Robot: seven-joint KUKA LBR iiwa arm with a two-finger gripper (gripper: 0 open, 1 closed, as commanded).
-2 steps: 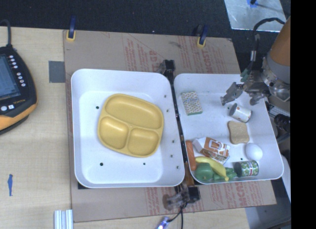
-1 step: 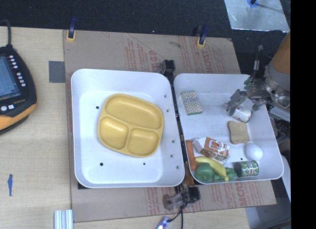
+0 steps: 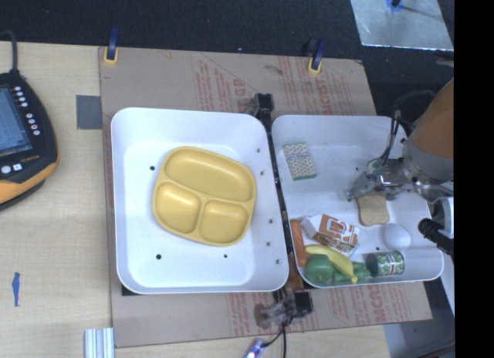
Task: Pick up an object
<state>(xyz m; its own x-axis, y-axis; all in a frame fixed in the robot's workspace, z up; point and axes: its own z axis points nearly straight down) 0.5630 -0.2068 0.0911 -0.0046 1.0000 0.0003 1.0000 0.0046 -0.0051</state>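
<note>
My gripper (image 3: pixel 372 185) hangs low over the right bin (image 3: pixel 340 136), near its right side. It is just above the upper edge of a tan slice of toast (image 3: pixel 373 211), and I cannot see whether it touches the slice. Along the bin's front lie a white egg (image 3: pixel 396 235), a green can (image 3: pixel 384 264), an orange-and-white carton (image 3: pixel 337 233), a banana (image 3: pixel 333 258), a green pepper (image 3: pixel 318 271) and a carrot (image 3: pixel 297 236). A green patterned packet (image 3: pixel 299 161) lies alone at the bin's back left.
The left bin (image 3: pixel 135 194) holds a yellow divided plate (image 3: pixel 204 194). A teach pendant (image 3: pixel 19 136) lies on the bench at far left. Blue clamps (image 3: pixel 315 55) pin the cardboard at the back edge. The arm's orange band (image 3: pixel 438 121) rises at the right.
</note>
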